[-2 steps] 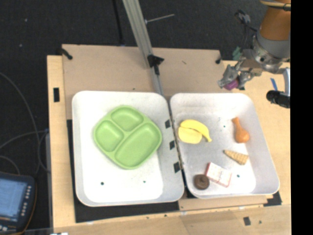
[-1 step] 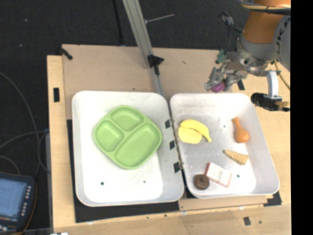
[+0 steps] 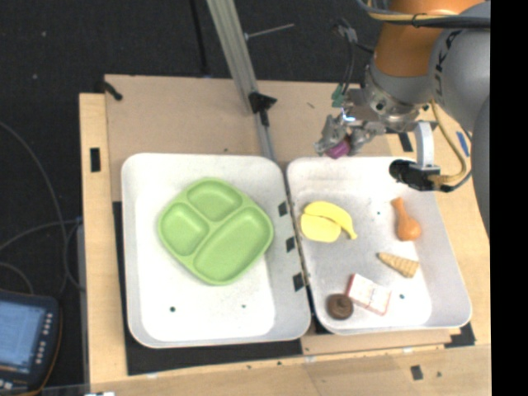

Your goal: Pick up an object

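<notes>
The claw (image 3: 340, 141) is seen above the far edge of the right bin (image 3: 445, 299), near that bin's far left corner, raised over the desk (image 3: 165, 110). A small purple object (image 3: 337, 149) is gripped between its fingers, so the claw is clamped on that object; what the object is cannot be made out. The grey arm (image 3: 462, 56) with its orange band (image 3: 425, 7) is extended in from the right, and a black cable (image 3: 417, 174) is hung from the wrist over the right bin's far side.

In the right bin, a yellow banana-shaped toy (image 3: 326, 221) is laid near the left wall. An orange toy shaped like a drumstick (image 3: 404, 221) is placed towards the right side, well apart from the banana. A ridged tan cone (image 3: 399, 263) is laid just below the orange toy. A small white and red box (image 3: 369, 294) is set near the front, and a dark brown round piece (image 3: 339, 306) is placed just beside it, at the front left.

In the left bin (image 3: 148, 304), a green divided plate (image 3: 216, 230) with three compartments is laid near the middle. A metal pole (image 3: 235, 52) is slanted across the desk behind the two bins.
</notes>
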